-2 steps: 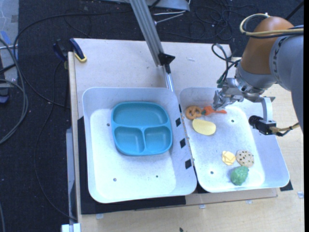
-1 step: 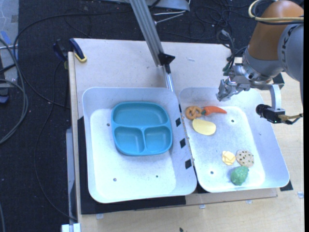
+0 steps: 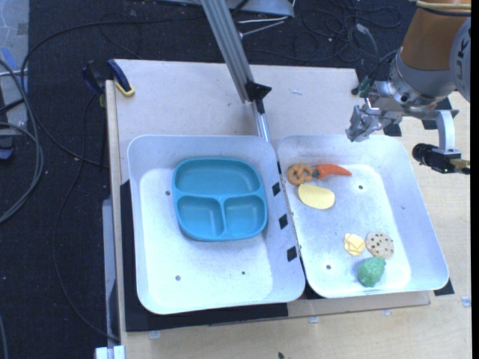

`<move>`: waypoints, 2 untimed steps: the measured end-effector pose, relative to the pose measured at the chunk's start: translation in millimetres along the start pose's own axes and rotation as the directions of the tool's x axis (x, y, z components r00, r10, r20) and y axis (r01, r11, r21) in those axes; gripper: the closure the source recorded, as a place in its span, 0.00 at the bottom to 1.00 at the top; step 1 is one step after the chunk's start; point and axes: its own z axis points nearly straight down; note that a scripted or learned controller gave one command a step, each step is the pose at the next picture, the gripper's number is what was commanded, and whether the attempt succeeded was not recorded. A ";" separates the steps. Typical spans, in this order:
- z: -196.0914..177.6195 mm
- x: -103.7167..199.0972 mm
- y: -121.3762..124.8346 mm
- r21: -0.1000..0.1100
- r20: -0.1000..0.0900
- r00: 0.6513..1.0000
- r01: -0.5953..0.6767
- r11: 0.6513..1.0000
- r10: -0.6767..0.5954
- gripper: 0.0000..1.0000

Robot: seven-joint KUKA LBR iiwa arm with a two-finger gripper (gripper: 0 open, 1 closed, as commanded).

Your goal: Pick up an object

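My gripper [image 3: 360, 128] hangs over the far edge of the right bin [image 3: 408, 200], above and to the right of the toy food, with nothing seen between its fingers. In that bin lie a brown pretzel [image 3: 300, 173] and an orange carrot [image 3: 333, 171] side by side near the far left. A yellow oval piece [image 3: 316, 197] rests just below them. Toward the front sit a small yellow piece [image 3: 354, 243], a chocolate chip cookie [image 3: 379, 244] and a green broccoli-like lump [image 3: 370, 271].
The left bin [image 3: 150, 275] holds a blue divided plate [image 3: 221, 199]. A slanted metal pole [image 3: 228, 40] runs from the top down to the gap between the bins. Cables lie on the dark floor at the left and back.
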 end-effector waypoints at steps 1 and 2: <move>14.2 52.7 6.7 0.008 -0.003 1.000 0.004 1.000 -0.004 1.00; 13.8 110.2 -3.4 0.009 -0.003 1.000 0.005 1.000 -0.005 1.00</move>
